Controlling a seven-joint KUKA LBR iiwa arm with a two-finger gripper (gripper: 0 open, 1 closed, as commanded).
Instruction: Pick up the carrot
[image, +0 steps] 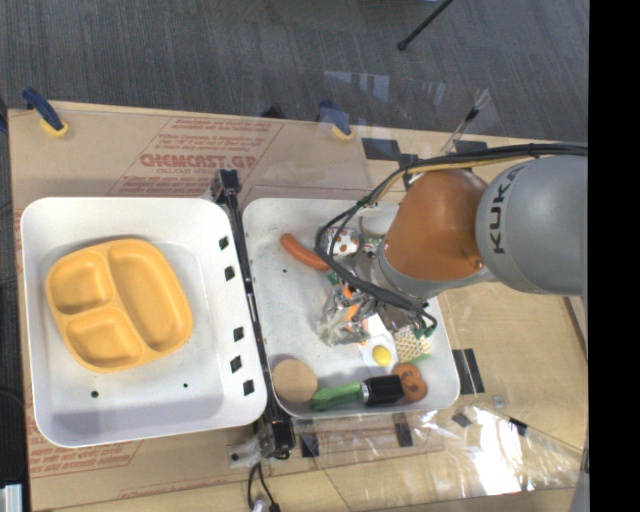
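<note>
I see the carrot (303, 252) lying free in the right bin (262, 300), unpicked; claw (345, 310) grip state indeterminate.

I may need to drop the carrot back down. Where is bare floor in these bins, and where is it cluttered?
Free: right bin floor between the carrot and the tan round piece; left bin floor below the yellow tray. Crowded: the right bin's lower right, around the gripper and fried egg.
</note>
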